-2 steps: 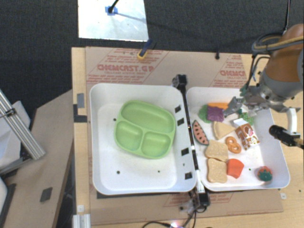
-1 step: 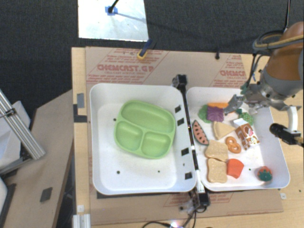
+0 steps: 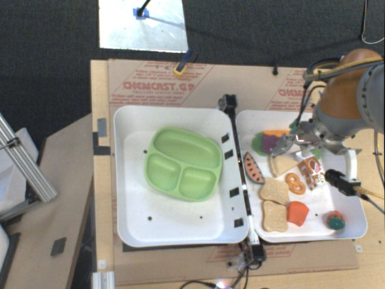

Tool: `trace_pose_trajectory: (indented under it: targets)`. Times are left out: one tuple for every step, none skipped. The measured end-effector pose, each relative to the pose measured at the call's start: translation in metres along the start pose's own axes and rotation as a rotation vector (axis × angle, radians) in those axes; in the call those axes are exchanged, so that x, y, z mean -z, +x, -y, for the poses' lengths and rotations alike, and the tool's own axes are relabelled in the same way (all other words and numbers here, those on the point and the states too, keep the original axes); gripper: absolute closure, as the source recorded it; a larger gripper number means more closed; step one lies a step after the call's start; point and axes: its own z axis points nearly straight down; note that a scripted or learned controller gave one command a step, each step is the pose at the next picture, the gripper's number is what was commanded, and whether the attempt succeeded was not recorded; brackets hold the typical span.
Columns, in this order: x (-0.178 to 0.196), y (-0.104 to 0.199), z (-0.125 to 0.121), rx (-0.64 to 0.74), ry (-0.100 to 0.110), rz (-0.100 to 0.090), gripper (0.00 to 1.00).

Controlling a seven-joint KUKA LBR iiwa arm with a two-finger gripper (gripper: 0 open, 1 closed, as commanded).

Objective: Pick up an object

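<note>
Purple-and-green toy vegetable (image 3: 267,142) lies at the far-left corner of the right white bin (image 3: 355,224), touching or just beside the gripper (image 3: 287,142), on its left. Orange strip (image 3: 275,132) sits behind it. Long axis unclear; the piece reads roughly round. Grey arm with orange band (image 3: 349,95) leans in from the right. Finger spread: cannot tell; metal tips blur into the toys. Judgement: a short move left and down would centre the grasp.

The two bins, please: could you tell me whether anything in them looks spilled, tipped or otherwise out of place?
Nothing stands out. The green divided plate lies flat in the left bin, a little askew to its walls. The toy foods, among them the watermelon slice, two bread slices and the orange block, all lie inside the right bin.
</note>
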Motion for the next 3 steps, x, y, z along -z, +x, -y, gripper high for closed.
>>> trace_pose_trajectory:
  targets:
    - [-0.049, -0.002, -0.002, -0.002, -0.011, 0.007, 0.00]
    - [-0.034, -0.001, -0.006, -0.002, -0.020, 0.005, 1.00]
    - [0.029, -0.004, -0.010, 0.002, -0.011, 0.003, 1.00]
